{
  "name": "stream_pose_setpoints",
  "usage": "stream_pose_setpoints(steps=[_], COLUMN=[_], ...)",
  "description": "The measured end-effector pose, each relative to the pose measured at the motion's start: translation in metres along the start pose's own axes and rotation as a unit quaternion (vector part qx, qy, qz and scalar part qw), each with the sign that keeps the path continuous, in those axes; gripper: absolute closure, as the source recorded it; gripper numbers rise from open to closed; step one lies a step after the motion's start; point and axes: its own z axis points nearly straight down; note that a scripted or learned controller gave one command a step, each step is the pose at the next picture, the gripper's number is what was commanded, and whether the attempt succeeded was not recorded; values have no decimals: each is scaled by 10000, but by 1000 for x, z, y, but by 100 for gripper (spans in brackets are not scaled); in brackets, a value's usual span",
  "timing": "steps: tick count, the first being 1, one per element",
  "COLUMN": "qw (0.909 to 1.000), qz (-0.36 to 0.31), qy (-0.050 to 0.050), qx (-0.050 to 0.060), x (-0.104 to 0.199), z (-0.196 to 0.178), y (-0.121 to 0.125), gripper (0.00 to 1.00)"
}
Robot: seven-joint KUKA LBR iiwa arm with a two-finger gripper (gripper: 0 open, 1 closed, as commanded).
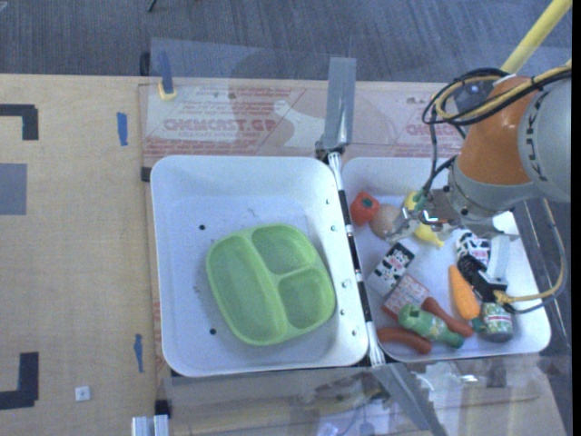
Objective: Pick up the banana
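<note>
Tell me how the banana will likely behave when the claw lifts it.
The banana looks like a small toy, so probably light and stiff rather than soft. Its curved, glossy-looking skin may let it twist or slip between narrow fingers. It lies crowded under the claw in the right bin, beside a tomato, so a push could nudge neighbours.

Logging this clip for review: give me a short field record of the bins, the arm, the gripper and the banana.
left bin: holds a green divided plate
right bin: holds toy foods, among them a tomato, a carrot and a cow-patterned carton
arm: reaching over the right bin's far side
gripper: low, at the banana
banana: yellow, partly hidden under the gripper
grasp: cannot tell
</note>
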Motion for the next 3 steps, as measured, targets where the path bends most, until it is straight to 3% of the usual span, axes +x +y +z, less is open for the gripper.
stream_pose_setpoints(steps=[1,2,3], qw=[9998,9996,9999], qz=[-182,281,68], qy=[-7,10,10], qx=[-26,-5,88], x=[7,-13,-7], z=[32,32,34], y=[36,13,79], gripper=[0,0,0])
